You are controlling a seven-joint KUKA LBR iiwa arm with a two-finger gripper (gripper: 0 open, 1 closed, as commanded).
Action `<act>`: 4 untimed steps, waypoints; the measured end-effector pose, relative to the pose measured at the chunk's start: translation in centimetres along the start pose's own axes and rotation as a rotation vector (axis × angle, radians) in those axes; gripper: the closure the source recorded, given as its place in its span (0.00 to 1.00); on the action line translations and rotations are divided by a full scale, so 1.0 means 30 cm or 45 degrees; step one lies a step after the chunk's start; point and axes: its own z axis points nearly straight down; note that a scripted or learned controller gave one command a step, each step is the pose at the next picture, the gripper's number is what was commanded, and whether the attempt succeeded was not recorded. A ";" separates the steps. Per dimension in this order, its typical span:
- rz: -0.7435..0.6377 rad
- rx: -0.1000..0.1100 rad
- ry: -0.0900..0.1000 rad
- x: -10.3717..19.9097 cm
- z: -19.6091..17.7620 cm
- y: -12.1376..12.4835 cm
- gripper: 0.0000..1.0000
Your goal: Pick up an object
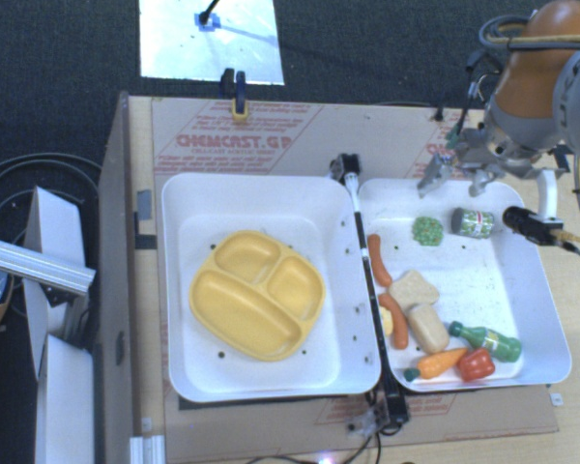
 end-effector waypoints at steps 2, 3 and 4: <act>-0.001 -0.003 0.000 -0.013 0.377 0.022 0.00; 0.002 -0.002 -0.002 -0.070 0.404 -0.013 0.00; 0.001 -0.010 -0.002 -0.070 0.361 -0.006 1.00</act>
